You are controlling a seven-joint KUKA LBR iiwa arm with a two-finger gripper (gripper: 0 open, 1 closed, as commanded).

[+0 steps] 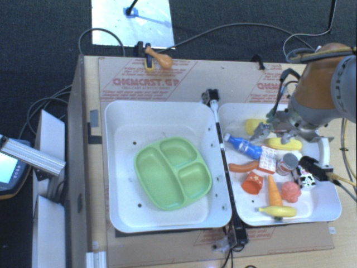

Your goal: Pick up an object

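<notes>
The step in hand looks like the approach: nothing is held yet, and a target has to be settled on in the crowded right bin (329, 202). It'd be best done by coming straight down on something with free space round it, so that neighbours aren't nudged. Whether the tool (277, 128) is open or closed can't be told; it's a blur of grey metal, and nothing can be seen gripped in it.

Taking the carrot (273, 191) as the landmark, nearest first: the banana (278, 211) lies just in front of it, close to the bin's near wall. A pink ball (290, 191) sits right beside the carrot, on its right in the picture, and a red cup (252, 183) is on the other side. Just behind the carrot there's a small printed packet (268, 161) with a sausage (243, 166) next to it. Further back a blue bottle (243, 146) lies on its side. Beyond that, at the far end, a yellow piece (284, 144) sits right under the tool, touching or nearly so, and that's probably the easiest pick.

The green tray (173, 172) in the left bin (120, 166) is well apart from the carrot, and the tool is nowhere near it.
</notes>
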